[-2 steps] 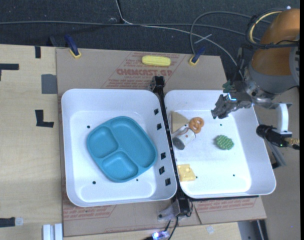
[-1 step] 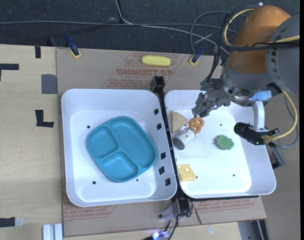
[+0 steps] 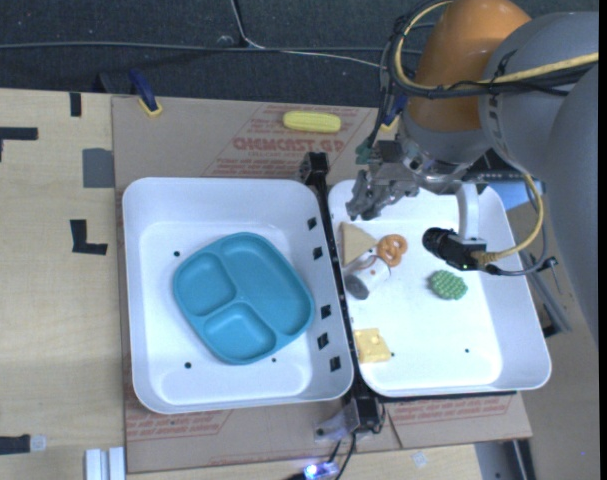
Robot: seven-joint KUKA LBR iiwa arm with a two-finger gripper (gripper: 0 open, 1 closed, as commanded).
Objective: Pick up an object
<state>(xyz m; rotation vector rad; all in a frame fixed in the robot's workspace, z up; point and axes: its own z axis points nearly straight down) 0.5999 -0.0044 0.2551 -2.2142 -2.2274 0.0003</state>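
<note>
Camera view: tan wedge (image 3: 357,238) upright-slanted, tip toward gripper (image 3: 368,203) above.

You're looking at an evenly lit, fairly bright scene with soft light from overhead. The two white bins (image 3: 143,298) run close to overexposed, so their walls lose detail, and shadows stay faint and short under the blue tray (image 3: 241,296). The orange band (image 3: 463,43) carries a soft sheen. The whole picture is slightly soft and low in resolution, and small items read blurry.
</note>
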